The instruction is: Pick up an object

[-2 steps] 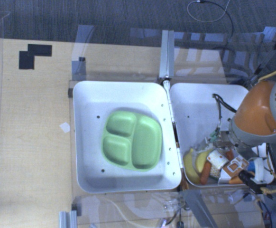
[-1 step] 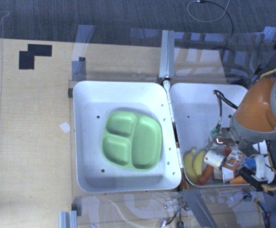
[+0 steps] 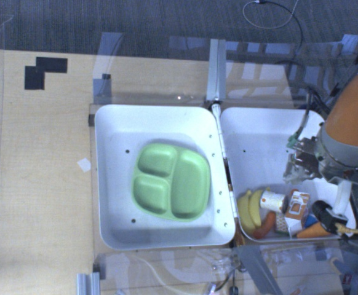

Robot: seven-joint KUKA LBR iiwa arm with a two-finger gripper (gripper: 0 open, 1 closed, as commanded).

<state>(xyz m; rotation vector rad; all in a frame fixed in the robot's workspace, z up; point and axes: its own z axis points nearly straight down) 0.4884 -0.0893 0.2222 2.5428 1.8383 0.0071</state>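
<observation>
The right bin (image 3: 259, 140) holds a small pile of toy food along its near edge. From left to right lie yellow bananas (image 3: 249, 209), a white cylinder with a yellow end (image 3: 271, 200), a red piece (image 3: 265, 226), a small orange and white carton (image 3: 298, 204) and an orange carrot (image 3: 314, 230). My gripper (image 3: 297, 168) hangs over the right bin's right side, just beyond the pile and a little above the carton. Nothing shows between its tips.
In the left bin (image 3: 114, 165) lies a green plate with three compartments (image 3: 171, 180). A metal divider (image 3: 214, 72) runs between the bins at the back. The arm's grey and orange body (image 3: 351, 121) covers the right bin's far right corner.
</observation>
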